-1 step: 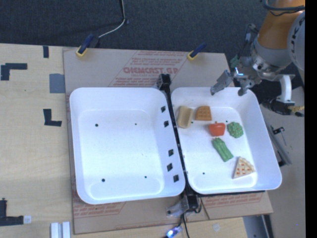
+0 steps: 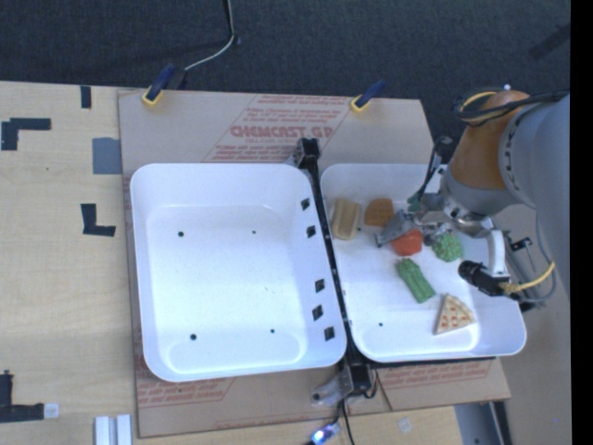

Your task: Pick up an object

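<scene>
The red object point(image 2: 407, 244) lies in the right bin point(image 2: 371, 327), directly under the gripper point(image 2: 408, 232), roundish with no clear long axis; whether it is gripped, I cannot tell. A green piece point(image 2: 416, 280) sits at five o'clock

Grey arm point(image 2: 542, 146), orange band point(image 2: 477, 151)

Red lettering reading "CHEMCAST GP" stands on the brown cardboard sheet point(image 2: 269, 133) beneath the bins; its smaller print is unreadable.
</scene>
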`<action>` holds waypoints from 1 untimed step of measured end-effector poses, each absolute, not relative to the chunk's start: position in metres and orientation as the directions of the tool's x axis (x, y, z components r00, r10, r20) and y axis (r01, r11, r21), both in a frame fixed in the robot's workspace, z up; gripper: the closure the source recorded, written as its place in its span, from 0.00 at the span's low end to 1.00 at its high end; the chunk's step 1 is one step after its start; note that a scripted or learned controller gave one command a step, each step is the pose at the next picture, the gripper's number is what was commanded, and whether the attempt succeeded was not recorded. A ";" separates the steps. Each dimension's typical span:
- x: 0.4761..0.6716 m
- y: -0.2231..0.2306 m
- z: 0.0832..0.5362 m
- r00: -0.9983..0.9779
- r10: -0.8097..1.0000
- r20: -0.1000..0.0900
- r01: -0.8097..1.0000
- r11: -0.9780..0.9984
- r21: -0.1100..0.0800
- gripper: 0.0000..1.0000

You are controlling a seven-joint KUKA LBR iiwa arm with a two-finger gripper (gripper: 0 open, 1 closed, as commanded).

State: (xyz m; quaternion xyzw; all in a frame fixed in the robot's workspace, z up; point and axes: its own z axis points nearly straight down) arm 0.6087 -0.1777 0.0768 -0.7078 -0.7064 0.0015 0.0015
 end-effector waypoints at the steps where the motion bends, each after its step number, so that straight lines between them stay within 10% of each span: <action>1: 0.613 -0.177 0.096 -0.001 1.000 -0.003 1.000 0.001 0.004 1.00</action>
